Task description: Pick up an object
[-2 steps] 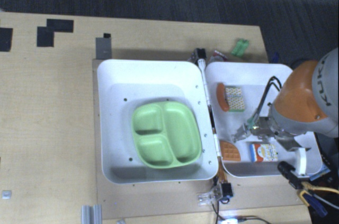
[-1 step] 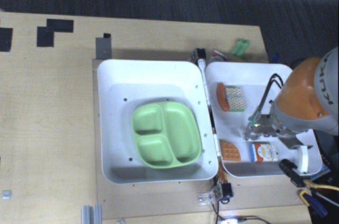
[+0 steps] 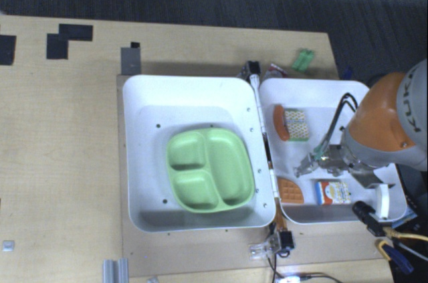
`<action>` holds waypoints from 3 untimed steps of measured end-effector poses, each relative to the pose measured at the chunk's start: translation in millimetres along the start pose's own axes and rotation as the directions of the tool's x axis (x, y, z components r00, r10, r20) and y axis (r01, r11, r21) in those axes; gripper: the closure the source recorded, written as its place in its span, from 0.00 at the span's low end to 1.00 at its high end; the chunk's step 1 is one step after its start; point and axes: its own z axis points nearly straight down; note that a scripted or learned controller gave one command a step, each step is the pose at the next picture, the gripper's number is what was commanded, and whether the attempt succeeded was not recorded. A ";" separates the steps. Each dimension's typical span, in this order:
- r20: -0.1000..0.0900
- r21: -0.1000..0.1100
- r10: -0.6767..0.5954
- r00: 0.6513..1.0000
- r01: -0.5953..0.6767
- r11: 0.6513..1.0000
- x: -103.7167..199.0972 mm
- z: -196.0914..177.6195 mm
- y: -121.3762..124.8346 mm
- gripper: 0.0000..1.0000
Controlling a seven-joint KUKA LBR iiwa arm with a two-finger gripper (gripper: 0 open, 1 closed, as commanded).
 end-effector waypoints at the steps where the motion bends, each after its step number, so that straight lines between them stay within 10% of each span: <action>1: -0.001 0.012 0.004 1.000 -0.004 1.000 19.0 21.7 -4.7 0.00; 2: -0.001 0.006 0.002 1.000 -0.002 1.000 19.6 10.4 -2.1 1.00; 3: -0.001 0.006 0.002 1.000 -0.002 1.000 19.7 10.4 -2.2 0.00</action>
